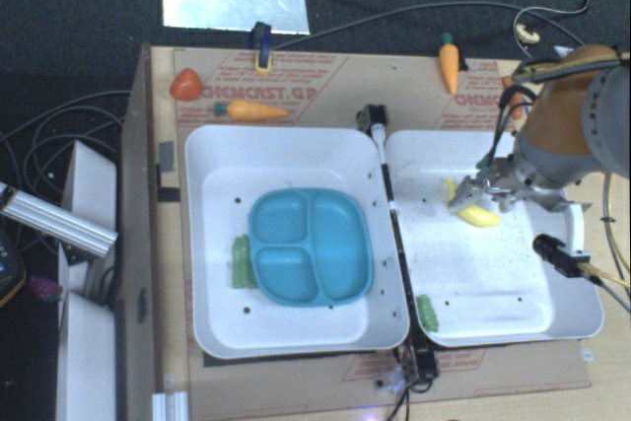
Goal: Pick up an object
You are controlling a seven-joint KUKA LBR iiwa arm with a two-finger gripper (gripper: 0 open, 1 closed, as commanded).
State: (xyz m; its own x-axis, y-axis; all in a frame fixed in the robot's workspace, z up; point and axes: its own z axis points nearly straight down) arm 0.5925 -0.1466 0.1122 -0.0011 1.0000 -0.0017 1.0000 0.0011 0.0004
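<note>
Gripper (pixel 485 188) sits low in the right white plastic bin (pixel 552 320), upper-middle of it, arm coming in from the right w/ its orange band above the wrist. The nearest pickable thing is the small yellow oblong toy, banana-like (pixel 478 215): it lies just below and slightly left of the gripper tip, touching or nearly so, long axis roughly left-right w/ a slight downward tilt to the right. A second yellow bit (pixel 452 190) shows just left of the tip; can't tell if it's part of the same toy or a separate piece. Can't tell the gripper's opening or whether it has anything, the wrist hides that. Judgement: the move turns on that short down-left offset; closing across the toy's short axis looks best. Other things are well apart: green pod-shaped toy (pixel 426 313) at the bin's lower-left corner, light-blue divided plate (pixel 311 246) and green ridged toy (pixel 240 262) in the left white bin (pixel 212 163). Nothing stands between gripper and yellow toy; the black divider rail (pixel 387 202) is off to the left.
</note>
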